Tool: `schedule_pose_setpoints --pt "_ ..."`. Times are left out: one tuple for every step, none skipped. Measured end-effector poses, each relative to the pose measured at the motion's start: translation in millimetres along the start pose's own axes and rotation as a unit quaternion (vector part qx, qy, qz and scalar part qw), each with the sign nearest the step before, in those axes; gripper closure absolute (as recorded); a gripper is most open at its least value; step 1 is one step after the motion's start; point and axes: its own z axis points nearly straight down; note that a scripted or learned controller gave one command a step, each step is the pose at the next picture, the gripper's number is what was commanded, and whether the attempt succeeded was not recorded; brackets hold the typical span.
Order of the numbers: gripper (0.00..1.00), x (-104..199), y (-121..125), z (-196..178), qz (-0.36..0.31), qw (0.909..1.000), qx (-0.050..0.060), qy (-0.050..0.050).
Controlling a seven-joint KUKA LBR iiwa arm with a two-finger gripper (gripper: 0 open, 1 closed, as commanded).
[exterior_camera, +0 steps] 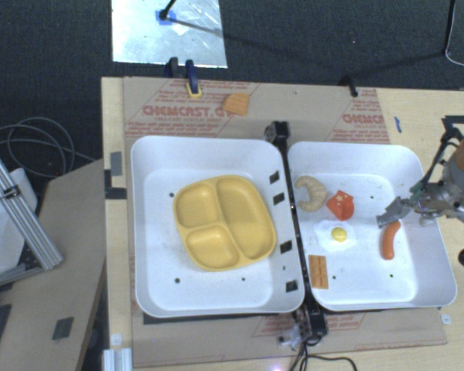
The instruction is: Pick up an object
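The right white bin (417,284) holds several toy foods: a tan croissant (311,192), a red block (340,204), a fried egg (338,235), an orange-red sausage (388,240) and a flat orange cracker (318,271). My gripper (392,213) comes in from the right edge and hangs low over the right bin. It sits just above the sausage's upper end and to the right of the red block. Nothing shows as being held by it.
The left white bin (155,284) carries a yellow three-part plate (223,222). An orange piece (236,103) and a blue-yellow clamp (192,78) lie on the bench behind the bins. A black divider with clips (288,222) runs between the bins.
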Motion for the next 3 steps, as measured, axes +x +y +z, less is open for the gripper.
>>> schedule_pose_setpoints --pt "0.0 -18.0 67.7 60.3 -0.002 1.0 -0.003 -0.001" --pt "0.0 -17.5 26.7 103.9 0.001 1.0 0.001 0.001" --pt "1.0 -17.9 28.7 92.2 0.001 1.0 -0.001 0.0"
